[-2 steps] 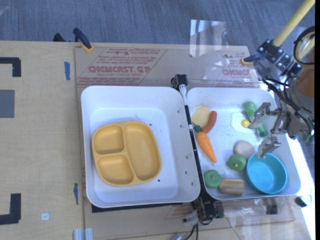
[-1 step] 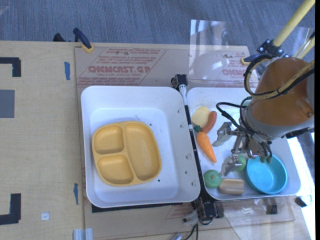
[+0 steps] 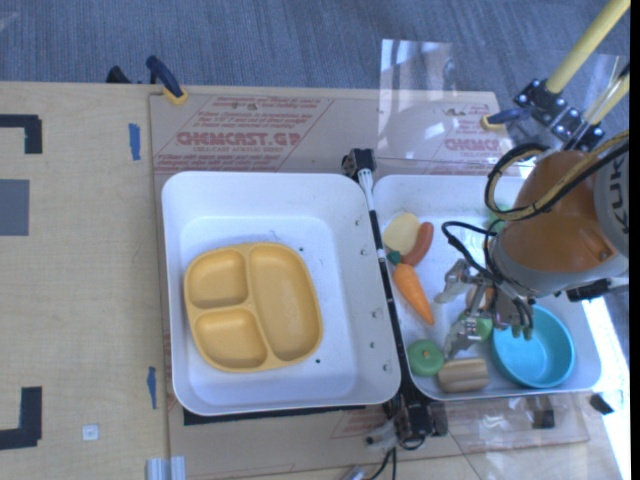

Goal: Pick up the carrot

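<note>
Looking down at the table (image 3: 80,298), I read the scene like this:

Arm: my grey arm (image 3: 560,218) with its orange band reaches in from the right and hangs over the right bin.

Claw: I see the claw (image 3: 478,318) low in the right bin (image 3: 590,368), between the carrot and the blue bowl. From this angle I cannot tell whether it is released or clenched, and I see nothing between its tips.

Carrot: the carrot (image 3: 413,293) lies flat in the left part of the right bin, pointed end toward the near side, just beside the claw on its left and apart from it.

Near the carrot: a pale yellow piece (image 3: 401,232) and a small red sausage (image 3: 422,243) sit at its far end, the sausage touching or nearly touching it.

Front of right bin: a green round piece (image 3: 425,357) and a tan wooden block (image 3: 463,375) lie side by side, just below the claw.

Blue bowl: the blue bowl (image 3: 533,348) stands upright at the right of the claw.

Left bin: the left bin (image 3: 200,208) holds a yellow divided plate (image 3: 253,303), well apart from the carrot.
</note>
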You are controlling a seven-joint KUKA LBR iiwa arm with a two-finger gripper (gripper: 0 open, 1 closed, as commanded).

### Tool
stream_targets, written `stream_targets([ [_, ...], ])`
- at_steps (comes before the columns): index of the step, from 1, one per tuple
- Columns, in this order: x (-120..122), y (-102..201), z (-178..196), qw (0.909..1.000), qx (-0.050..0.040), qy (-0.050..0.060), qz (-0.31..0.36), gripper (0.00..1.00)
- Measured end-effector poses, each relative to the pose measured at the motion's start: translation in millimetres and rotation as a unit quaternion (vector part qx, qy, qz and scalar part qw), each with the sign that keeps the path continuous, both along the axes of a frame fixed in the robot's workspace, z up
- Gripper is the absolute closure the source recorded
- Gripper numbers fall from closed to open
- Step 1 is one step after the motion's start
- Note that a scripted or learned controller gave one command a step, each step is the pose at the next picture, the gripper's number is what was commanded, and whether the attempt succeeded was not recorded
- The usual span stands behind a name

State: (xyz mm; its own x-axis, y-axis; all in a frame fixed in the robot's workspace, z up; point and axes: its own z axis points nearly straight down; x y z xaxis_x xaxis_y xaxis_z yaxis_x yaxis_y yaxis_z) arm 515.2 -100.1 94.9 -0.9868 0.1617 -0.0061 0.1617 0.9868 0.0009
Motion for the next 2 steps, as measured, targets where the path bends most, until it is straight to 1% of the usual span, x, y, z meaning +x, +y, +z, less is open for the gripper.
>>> stream_targets([
  [1,25,1,2,0.9808,0.0007,0.0,-0.195,0.0],
  [2,40,6,-5,0.9531,0.0021,-0.003,-0.303,0.0],
])
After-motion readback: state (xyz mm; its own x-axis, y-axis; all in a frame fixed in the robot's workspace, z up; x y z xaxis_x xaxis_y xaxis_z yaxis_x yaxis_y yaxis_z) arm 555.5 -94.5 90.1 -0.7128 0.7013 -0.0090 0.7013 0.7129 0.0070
